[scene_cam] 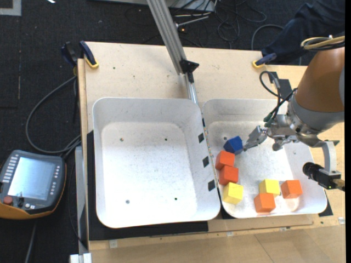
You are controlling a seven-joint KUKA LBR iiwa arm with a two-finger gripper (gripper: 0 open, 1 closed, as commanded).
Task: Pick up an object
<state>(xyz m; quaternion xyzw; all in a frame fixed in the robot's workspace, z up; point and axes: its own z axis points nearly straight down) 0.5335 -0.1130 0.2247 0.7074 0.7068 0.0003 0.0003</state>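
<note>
Several cubes lie in the right bin point(241, 107). A blue cube point(233, 144) sits near the divider, with an orange cube point(225, 160) just below it, then another orange cube point(229, 174) and a yellow cube point(233, 192). Toward the front right are a yellow cube point(269, 187), an orange cube point(265, 202) and an orange cube point(291, 188). My gripper point(254, 139) reaches in from the right, low over the bin, its tip just right of the blue cube and apart from it. I see nothing held in it.
The left bin point(148, 163) adjoins the right one along a shared wall. A slanted metal pole point(167, 26) ends at the bins' back junction. Yellow clamps point(89, 59) point(259, 63) grip the board's rear edge. A teach pendant point(30, 182) lies on the floor at left.
</note>
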